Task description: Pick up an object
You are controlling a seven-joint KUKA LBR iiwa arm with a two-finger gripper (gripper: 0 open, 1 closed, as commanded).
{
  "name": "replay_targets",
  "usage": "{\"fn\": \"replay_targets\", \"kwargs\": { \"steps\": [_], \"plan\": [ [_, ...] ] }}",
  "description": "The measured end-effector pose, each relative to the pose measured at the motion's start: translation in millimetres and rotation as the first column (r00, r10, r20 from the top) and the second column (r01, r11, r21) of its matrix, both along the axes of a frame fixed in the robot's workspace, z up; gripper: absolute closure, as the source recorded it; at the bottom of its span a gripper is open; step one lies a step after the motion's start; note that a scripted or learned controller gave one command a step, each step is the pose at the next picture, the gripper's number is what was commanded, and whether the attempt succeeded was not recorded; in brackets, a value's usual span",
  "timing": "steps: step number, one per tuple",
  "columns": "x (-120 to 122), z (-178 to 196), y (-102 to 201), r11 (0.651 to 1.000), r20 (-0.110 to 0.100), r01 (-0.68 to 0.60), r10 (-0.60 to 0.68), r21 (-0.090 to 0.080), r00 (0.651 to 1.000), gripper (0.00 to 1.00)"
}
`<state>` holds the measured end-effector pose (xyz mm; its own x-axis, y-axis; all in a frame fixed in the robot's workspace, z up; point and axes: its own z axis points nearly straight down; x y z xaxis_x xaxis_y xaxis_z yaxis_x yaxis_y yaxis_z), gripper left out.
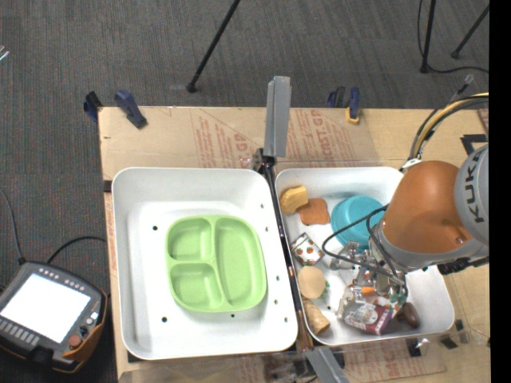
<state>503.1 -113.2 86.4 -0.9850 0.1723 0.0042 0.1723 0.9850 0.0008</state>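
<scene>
- The gripper (375, 282) is seen low in the right bin (435, 306), at the lower right of the frame, beneath the orange band of the arm (427, 210). How far it is open cannot be told, and nothing can be confirmed as held.
- Directly below it a crinkled packet (363, 313) is lying, with a small dark object (409, 316) just beside it to the right. These are judged the likeliest candidates for the pick.
- A slip is judged probable if the packet is taken: its loose wrapping may crumple or slide out when it is lifted.
- Crowding is a second risk. A round tan item (311, 282) and a cone-shaped piece (318, 317) lie near to the left, and a small printed item (306, 250) above them; any of these could be nudged or pinched together with the target.
- Further up, a blue bowl (355, 218) is partly hidden by the arm, with a yellow piece (293, 198) and a brown piece (315, 211) beside it. The bowl might be knocked by the wrist.
- The left bin (136, 214), holding a green divided tray (215, 262), is well apart and is judged to be at no risk.
</scene>
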Motion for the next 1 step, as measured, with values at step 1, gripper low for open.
{"fn": "replay_targets", "kwargs": {
  "steps": [1],
  "plan": [
    [36.8, 0.4, 32.8, 0.994, 0.003, 0.109, -0.109, 0.000, 0.994, 0.00]
  ]
}}
